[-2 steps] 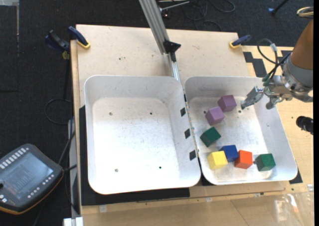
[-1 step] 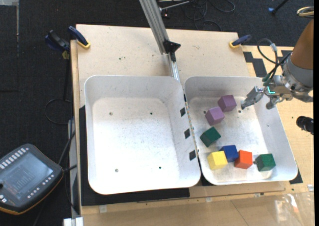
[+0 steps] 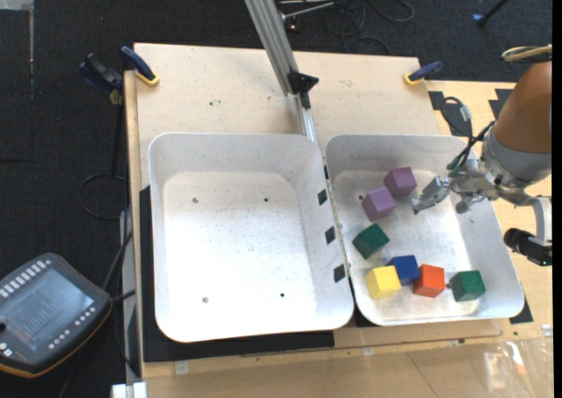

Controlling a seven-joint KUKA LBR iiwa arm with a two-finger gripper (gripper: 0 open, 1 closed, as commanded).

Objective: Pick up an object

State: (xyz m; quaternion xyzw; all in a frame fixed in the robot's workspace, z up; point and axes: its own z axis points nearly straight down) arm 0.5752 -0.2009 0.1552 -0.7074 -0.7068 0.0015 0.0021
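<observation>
Several small blocks lie in the right bin (image 3: 351,155): two purple blocks (image 3: 400,180) (image 3: 378,203), a dark green block (image 3: 371,239), a yellow block (image 3: 383,281), a blue block (image 3: 405,268), an orange block (image 3: 429,280) and a second green block (image 3: 466,285). My gripper (image 3: 428,199) hangs over the right bin, just right of the two purple blocks. It points down and to the left. Nothing shows between its fingers.
The left bin (image 3: 176,155) sits beside the right one on the tan bench board. A metal pole (image 3: 268,18) slants from the top down to the bins' shared rim. Clamps sit at the board's far corners. A teach pendant (image 3: 44,308) lies at the lower left.
</observation>
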